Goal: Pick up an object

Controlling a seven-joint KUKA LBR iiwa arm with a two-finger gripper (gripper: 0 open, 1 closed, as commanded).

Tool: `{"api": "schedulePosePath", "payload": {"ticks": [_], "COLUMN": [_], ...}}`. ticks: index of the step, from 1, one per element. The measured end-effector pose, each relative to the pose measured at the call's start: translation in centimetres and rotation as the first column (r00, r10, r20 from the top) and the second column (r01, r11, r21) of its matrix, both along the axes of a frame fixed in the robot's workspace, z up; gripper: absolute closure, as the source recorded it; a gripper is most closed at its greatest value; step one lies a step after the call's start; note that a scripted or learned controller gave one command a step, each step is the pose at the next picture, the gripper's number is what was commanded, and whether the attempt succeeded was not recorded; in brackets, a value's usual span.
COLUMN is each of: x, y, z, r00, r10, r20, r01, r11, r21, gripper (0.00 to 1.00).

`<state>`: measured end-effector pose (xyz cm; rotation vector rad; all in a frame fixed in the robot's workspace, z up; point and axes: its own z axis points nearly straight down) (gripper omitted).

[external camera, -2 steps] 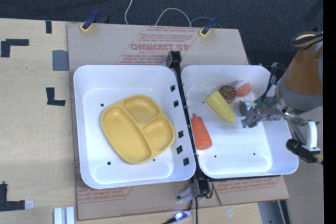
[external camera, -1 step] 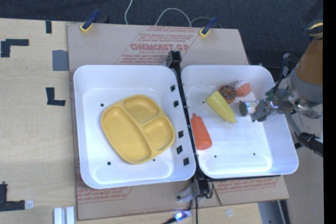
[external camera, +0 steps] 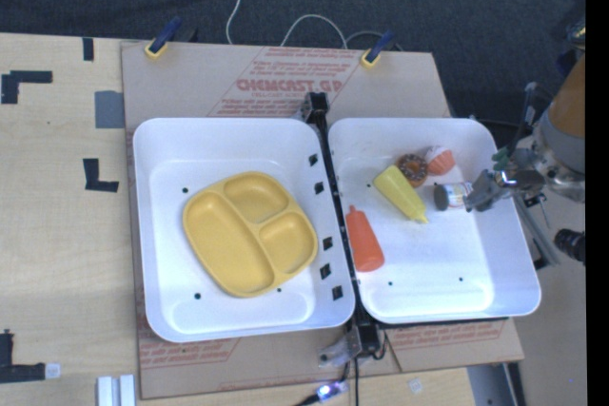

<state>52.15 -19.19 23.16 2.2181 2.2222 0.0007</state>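
Firstly, the pickable items, all in the right bin (external camera: 495, 295).

Item 1: yellow wedge (external camera: 402, 193), plain matte yellow, elongated, seemingly narrower at its lower end. It lies flat near the bin's centre. Its long axis runs from about 10 o'clock to between 4 and 5 o'clock, the narrow end toward the latter.

Item 2: orange cone-like piece (external camera: 363, 241), smooth, slim at the top and broad at the base. It lies close to the bin's 9 o'clock wall, with its long axis near 12 to 6 o'clock and the slim end toward 12.

Item 3: round brown ring (external camera: 413, 167) with speckled topping, touching the yellow wedge's upper end at about 1 o'clock of it.

Item 4: small orange-pink piece (external camera: 441, 162), just beside the ring at its 3 o'clock. Its shape is too small to tell.

Item 5: left bin (external camera: 152, 204), bearing a yellow three-compartment plate (external camera: 249, 231) set at a slant.

Arm: grey arm (external camera: 561, 157) with its orange band (external camera: 577, 105) enters from 3 o'clock. The gripper (external camera: 479, 194) sits low over the right bin's 3 o'clock side, directed toward 9 o'clock, at 3 o'clock of the yellow wedge and apart from it. Whether the gripper is released or clenched cannot be told, and no listed item is seen in its grasp.
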Motion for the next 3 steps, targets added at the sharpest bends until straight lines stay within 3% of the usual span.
{"api": "schedulePosePath", "payload": {"ticks": [2,3], "x": [3.9,4.8], "y": [11.3,16.5], "z": [-1.2,-0.2], "r00": [1.0,1.0], "r10": [0.005,0.005], "r20": [-0.003,-0.002], "r01": [-0.005,-0.005], "r11": [1.0,1.0], "r21": [0.002,0.003], "gripper": [1.0,1.0]}}
